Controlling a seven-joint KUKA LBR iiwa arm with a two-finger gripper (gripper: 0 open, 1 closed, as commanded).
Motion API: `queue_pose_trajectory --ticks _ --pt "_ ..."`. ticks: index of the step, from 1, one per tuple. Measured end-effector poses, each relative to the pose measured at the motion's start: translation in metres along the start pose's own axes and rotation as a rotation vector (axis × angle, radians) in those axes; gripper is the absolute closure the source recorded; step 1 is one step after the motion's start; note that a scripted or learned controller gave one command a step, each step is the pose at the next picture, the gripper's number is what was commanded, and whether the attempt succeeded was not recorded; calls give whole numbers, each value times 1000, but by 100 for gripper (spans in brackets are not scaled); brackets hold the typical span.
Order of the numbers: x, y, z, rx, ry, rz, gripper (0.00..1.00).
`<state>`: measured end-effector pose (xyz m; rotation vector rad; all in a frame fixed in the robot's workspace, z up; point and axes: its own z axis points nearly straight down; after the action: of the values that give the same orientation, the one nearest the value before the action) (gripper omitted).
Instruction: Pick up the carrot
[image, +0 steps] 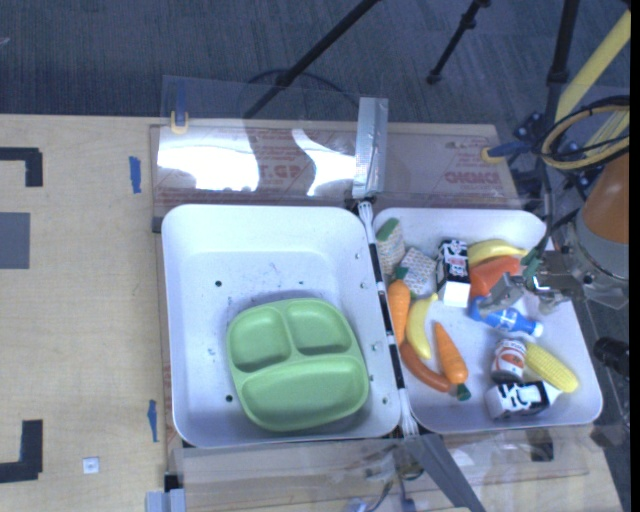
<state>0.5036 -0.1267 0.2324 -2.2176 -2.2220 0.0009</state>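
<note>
The carrot (449, 354) is orange with a small green end. It lies slanted in the lower middle of the right bin (590, 400), between a yellow banana (420, 330) and a red-and-white can (510, 355). A second orange, carrot-like piece (398, 306) lies against that bin's left wall. My gripper (518, 285) hangs over the bin's right side, up and to the right of the carrot and well apart from it. It sits next to an orange toy (492, 272) and just above a blue-and-white bottle (510, 321). Nothing shows it holding anything.
The left bin (200, 250) holds a green divided plate (297, 362). Crowding the right bin are a red curved piece (424, 375), corn (552, 367), a black-and-white carton (520, 397), a second banana (495, 247), a small box (416, 268) and a white block (457, 294).
</note>
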Motion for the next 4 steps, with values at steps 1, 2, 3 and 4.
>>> queue_pose_trajectory --ticks 1,2,3,4 --pt "24 -23 83 -1 -1 -35 0" --pt "16 -24 24 -3 -2 112 0" --pt "17 -22 146 -8 -1 19 0" --pt "16 -21 135 -12 -3 22 100"
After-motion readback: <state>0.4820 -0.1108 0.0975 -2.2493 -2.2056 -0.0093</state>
